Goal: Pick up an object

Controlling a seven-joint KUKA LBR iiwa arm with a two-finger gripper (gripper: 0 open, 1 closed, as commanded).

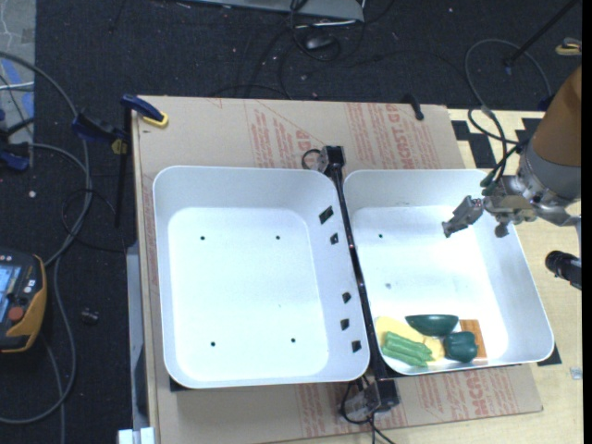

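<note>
Several small objects lie together in the near corner of the right bin [518, 276]: a dark green bowl-shaped piece [432, 323], a light green ridged piece [407, 349], a teal lump [461, 346], a yellow piece [392, 327] and an orange block [473, 328]. My gripper [481, 223] hangs over the far right part of that bin, well behind the pile. Its two fingers stand apart, open, with nothing between them.
The left bin [166, 248] sits beside the right one, with a black divider strip [347, 248] between them. Both rest on a cardboard sheet [277, 128]. Cables and a blue and yellow clamp [143, 111] lie beyond the bench's far edge.
</note>
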